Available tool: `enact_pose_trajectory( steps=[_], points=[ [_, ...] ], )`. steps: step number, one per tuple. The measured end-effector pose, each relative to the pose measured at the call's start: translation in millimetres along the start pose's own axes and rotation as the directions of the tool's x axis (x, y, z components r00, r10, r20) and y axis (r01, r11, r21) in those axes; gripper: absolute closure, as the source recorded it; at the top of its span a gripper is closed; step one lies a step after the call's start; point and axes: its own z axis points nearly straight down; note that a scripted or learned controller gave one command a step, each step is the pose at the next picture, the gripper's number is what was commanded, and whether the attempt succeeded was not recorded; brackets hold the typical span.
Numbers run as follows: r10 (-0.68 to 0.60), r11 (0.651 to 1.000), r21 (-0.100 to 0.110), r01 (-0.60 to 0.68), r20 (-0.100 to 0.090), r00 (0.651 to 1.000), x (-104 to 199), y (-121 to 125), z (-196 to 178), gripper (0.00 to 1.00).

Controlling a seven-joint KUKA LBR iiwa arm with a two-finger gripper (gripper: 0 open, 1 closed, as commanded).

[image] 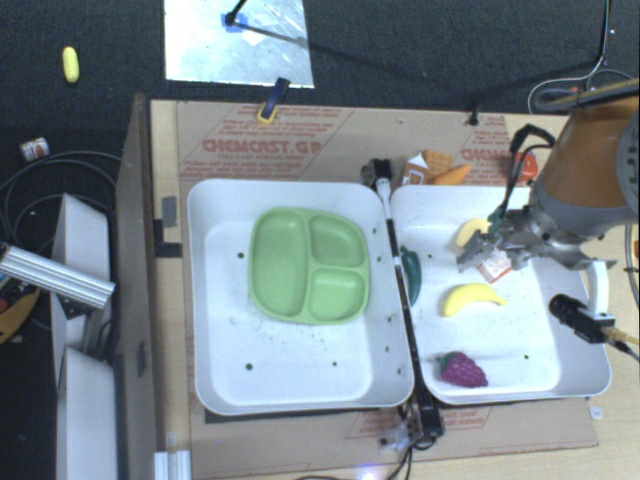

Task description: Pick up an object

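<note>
Now, claw (487,258): low in the right bin (575,373), far side; whether it grips anything cannot be told.
Banana (472,299): right bin, just near of the claw (lying flat).
Grapes (463,370): right bin's near-left corner.
Yellow piece (470,232): just left of the claw.
Green plate (308,266): left bin (225,368), centre.

Printed text: "CHEMCAST GP" in red capitals on the brown cardboard sheet (300,133) lying under the two bins, legible behind the left bin. The same red print recurs on the sheet behind the right bin, partly hidden and cut off. Smaller red lines below each are too small to read.
</note>
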Motion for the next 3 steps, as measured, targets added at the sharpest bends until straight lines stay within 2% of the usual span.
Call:
enact_pose_trajectory(
  steps=[1,2,3],
  points=[
    [0.003,1.000,0.008,-0.003,-0.002,1.000,13,-28,108,0.00],
    [0.002,1.000,-0.001,-0.002,0.000,1.000,12,-25,92,1.00],
    [-0.003,1.000,-0.012,0.003,0.002,1.000,27,-9,-9,1.00]
  ],
)
